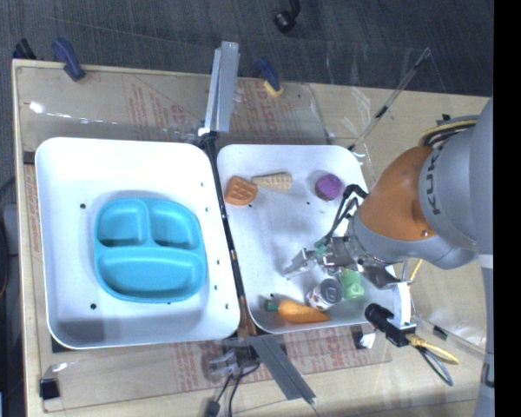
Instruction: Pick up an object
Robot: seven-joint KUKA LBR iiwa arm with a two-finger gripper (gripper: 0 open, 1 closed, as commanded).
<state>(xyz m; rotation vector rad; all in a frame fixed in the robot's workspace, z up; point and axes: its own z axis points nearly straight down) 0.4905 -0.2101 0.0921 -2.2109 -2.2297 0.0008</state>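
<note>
Two shallow white bins are being seen side by side on a wooden bench (113,367). The left bin (61,233) is being occupied by a blue divided plate (149,248) lying flat near its middle.

The right bin (269,233) is being reached into by the grey arm (456,207) from three o'clock, its orange band (398,202) lying over the bin's right rim. The gripper (317,259) is being held low over the lower middle of this bin, roughly at five o'clock from the bin's centre. Whether the claw is spread or pressed together cannot be told, since the metal parts are being blurred together with the things beneath them.

Several things are lying in the right bin. An orange waffle-like piece (240,191) is being seen at eleven o'clock, with a tan cone (273,181) just beside it toward twelve. A purple ball (329,185) is resting at one o'clock. A carrot (300,313) is lying along the front wall at six o'clock. A small round can (327,294) and a green piece (352,283) are sitting just beside the gripper at five o'clock; nothing is being visibly pinched.
</note>
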